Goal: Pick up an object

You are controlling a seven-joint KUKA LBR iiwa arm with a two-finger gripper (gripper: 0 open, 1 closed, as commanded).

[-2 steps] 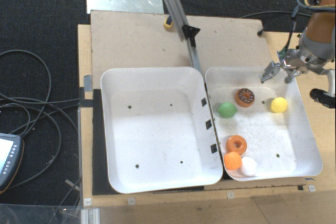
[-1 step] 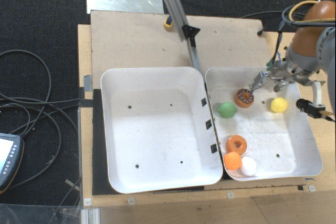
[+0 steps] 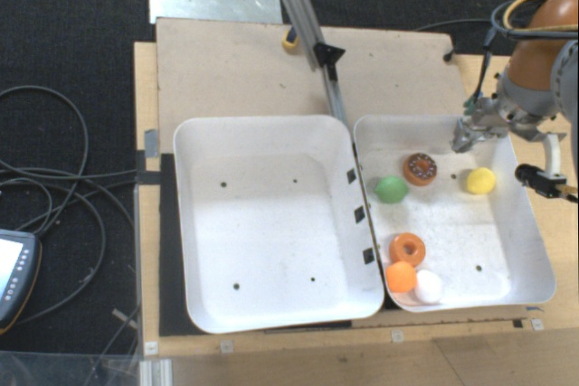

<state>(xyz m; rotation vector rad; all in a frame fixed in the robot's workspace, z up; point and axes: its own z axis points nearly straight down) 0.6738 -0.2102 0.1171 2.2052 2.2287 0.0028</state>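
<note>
My gripper (image 3: pixel 464 140) hangs over the back of the right bin (image 3: pixel 520 221), above and left of a yellow ball (image 3: pixel 480 181). Nothing shows between its fingers. A brown sprinkled doughnut (image 3: pixel 420 168) lies to the gripper's lower left, with a green ball (image 3: pixel 391 189) beside it. Near the bin's front edge sit an orange ring (image 3: pixel 408 249), an orange ball (image 3: pixel 401 277) and a white ball (image 3: pixel 428 287), bunched together.
The left bin (image 3: pixel 262 221) stands against the right one, sharing a raised middle rim. A grey slanted pole (image 3: pixel 298 0) crosses the back of the bench. Cables and a handheld screen (image 3: pixel 14 271) lie on the floor at left.
</note>
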